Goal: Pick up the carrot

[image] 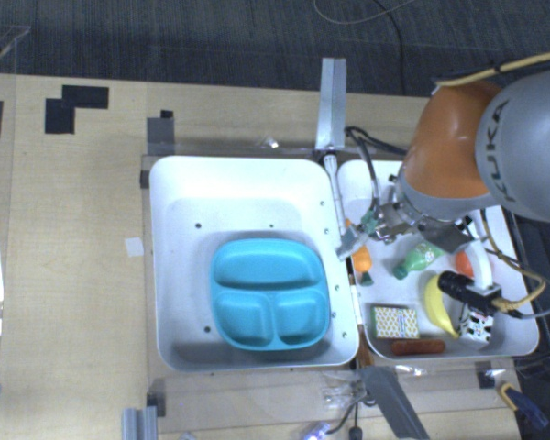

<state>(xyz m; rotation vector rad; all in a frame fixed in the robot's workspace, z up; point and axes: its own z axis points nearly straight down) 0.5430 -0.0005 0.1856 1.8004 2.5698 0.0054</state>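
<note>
The carrot (360, 263) is a small orange piece lying at the left edge of the right bin (522, 342), close to the wall shared with the left bin. My gripper (354, 239) hangs just above and slightly left of it, over that shared wall, below the orange band of the arm. The carrot's upper end sits right under the gripper; whether they touch is not clear.
In the right bin lie a green item (412, 260), a banana (437, 306), a small yellow box (395, 321), a brown sausage (418, 346), a red-orange piece (464, 263) and a black-and-white object (475, 324). A blue divided tray (269, 293) sits in the left bin (179, 246).
</note>
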